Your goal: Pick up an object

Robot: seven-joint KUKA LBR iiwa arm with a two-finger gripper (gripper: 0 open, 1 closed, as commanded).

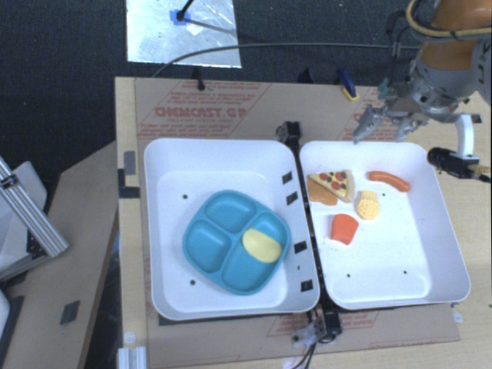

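Two shallow white bins sit side by side on a cardboard-covered bench. Taking the black clips at the seam [298, 198] between them as landmark: nearest the camera and just left of it, the left bin [169, 283] carries a blue sectioned plate [219, 244] with a yellow lemon-shaped piece [262, 246] in its seam-side compartment. Right of the seam, the right bin [400, 275] holds an orange-red block [344, 228], then a yellow corn piece [368, 204], a toy pizza slice [333, 184] just beside the seam, and a toy sausage [389, 180] farther right. Beyond the bin's far rim, the gripper [384, 125] hangs above the cardboard, fingers spread and pinching nothing, well apart from the toys.
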